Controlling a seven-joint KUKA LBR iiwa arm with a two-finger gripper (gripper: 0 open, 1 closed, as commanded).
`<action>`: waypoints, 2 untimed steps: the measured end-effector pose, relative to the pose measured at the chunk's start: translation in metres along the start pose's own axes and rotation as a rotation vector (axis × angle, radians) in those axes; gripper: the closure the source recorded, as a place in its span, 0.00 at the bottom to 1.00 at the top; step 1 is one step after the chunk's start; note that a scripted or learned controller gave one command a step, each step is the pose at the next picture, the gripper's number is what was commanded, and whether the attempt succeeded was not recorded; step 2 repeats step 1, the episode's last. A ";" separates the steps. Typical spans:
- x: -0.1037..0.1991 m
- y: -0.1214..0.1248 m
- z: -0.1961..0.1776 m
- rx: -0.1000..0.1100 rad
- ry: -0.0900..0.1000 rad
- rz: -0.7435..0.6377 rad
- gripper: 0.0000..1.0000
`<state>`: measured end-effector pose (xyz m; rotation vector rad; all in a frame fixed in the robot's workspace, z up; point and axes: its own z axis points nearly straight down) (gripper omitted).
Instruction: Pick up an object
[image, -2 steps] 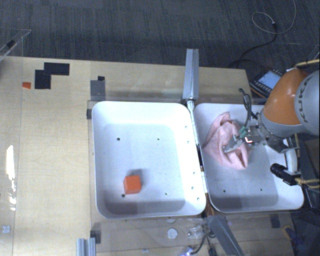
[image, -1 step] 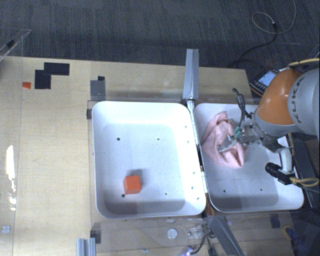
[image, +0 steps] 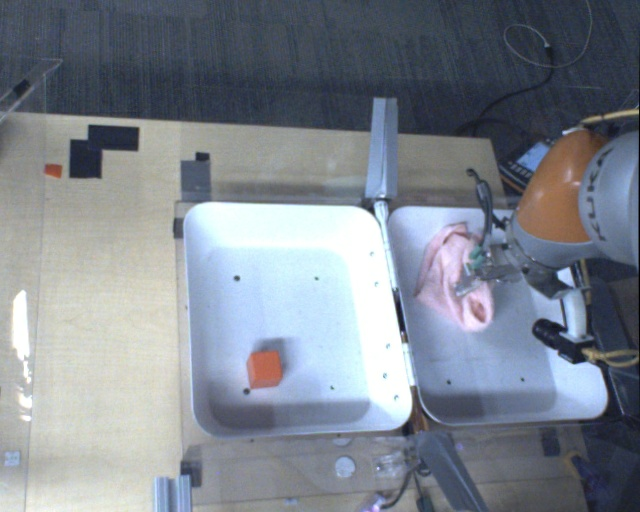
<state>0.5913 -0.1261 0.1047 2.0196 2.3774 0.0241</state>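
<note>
Right bin: my gripper over pink cloth.
Grip: cannot tell.
Advice: pinch a raised fold, lift straight.

The bench is a pale wooden surface, and two shallow white bins stand on it side by side, touching along one edge. The right bin is the one under the jaws; the left bin lies to the left of them, beyond a grey metal bar that runs between the bins toward the back. Far to the left of the jaws, near the back corner of the bench, I see black blocks and a small orange piece beside them.
</note>
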 end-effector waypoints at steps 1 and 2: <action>0.044 0.041 -0.080 0.019 0.005 -0.002 1.00; 0.044 0.041 -0.080 0.019 0.005 -0.002 1.00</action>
